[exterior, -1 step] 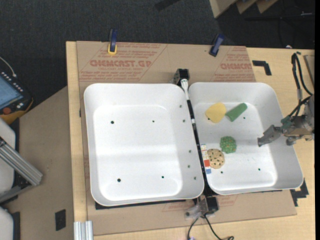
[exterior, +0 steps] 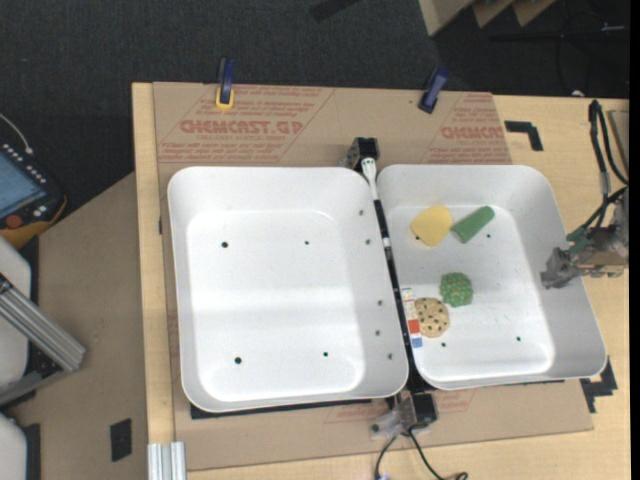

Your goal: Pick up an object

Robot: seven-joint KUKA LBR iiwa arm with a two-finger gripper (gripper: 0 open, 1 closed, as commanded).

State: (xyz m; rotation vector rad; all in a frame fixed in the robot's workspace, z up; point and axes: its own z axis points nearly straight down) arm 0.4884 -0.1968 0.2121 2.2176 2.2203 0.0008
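While the gripper (exterior: 556, 271) sits at the right bin's (exterior: 560, 338) right rim, its finger state cannot be determined. Nearest lies a speckled cookie (exterior: 432, 317), then a green knobbly ball (exterior: 456, 289), and farthest a yellow piece (exterior: 431, 225) touching a green block (exterior: 472, 222).

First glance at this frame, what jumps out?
Two white bins side by side on a cardboard sheet; the left bin shows bare floor, while the right bin holds a small cluster. That cluster sits toward its left half: a yellow piece touching a green block, with a round green object and a speckled cookie below them. The gripper sits at the right bin's right rim, apart from all four.
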